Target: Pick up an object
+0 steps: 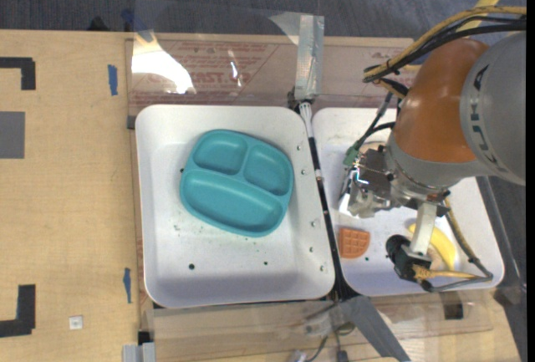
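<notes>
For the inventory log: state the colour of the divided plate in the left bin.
Teal divided plate, plain and unpatterned, seen in the camera view.

Two white bins [159, 210], one teal plate [237, 182], one waffle [354, 242], one banana [444, 251].

Light tan wooden bench [67, 210] carries two shallow white plastic bins side by side, edges touching. Left white bin [159, 268] holds a teal three-compartment plastic plate [237, 182], roughly centred, slightly rotated. Right white bin [330, 130] holds an orange waffle-patterned toy piece [354, 242] near its left wall and a yellow banana [441, 252] toward the front right. Blue tape marks [112, 79] on bench surface left of bins.
</notes>
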Action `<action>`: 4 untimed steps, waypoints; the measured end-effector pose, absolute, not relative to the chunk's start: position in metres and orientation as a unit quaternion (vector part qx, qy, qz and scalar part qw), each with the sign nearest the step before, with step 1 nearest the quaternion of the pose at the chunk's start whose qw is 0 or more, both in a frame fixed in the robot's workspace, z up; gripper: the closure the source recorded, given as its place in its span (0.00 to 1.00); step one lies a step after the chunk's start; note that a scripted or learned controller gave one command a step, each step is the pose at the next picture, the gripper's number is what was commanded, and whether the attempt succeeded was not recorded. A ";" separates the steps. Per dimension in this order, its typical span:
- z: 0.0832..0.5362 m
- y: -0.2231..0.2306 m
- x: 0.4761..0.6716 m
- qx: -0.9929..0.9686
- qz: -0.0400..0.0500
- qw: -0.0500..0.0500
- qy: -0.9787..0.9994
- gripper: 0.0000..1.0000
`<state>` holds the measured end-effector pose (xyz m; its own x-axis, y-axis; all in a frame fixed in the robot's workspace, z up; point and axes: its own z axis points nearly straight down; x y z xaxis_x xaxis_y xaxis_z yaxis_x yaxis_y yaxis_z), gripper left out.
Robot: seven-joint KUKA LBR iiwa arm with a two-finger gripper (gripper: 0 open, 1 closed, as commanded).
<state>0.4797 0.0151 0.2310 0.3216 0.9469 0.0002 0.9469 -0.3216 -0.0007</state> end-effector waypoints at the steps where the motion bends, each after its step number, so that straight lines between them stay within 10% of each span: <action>1: 0.199 0.042 0.478 -0.916 0.003 0.002 -0.400 1.00; 4: 0.192 0.171 0.478 -0.995 0.001 0.001 -0.101 1.00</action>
<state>0.4784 0.1706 0.1916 0.9794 0.2019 -0.0017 0.2019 -0.9794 -0.0016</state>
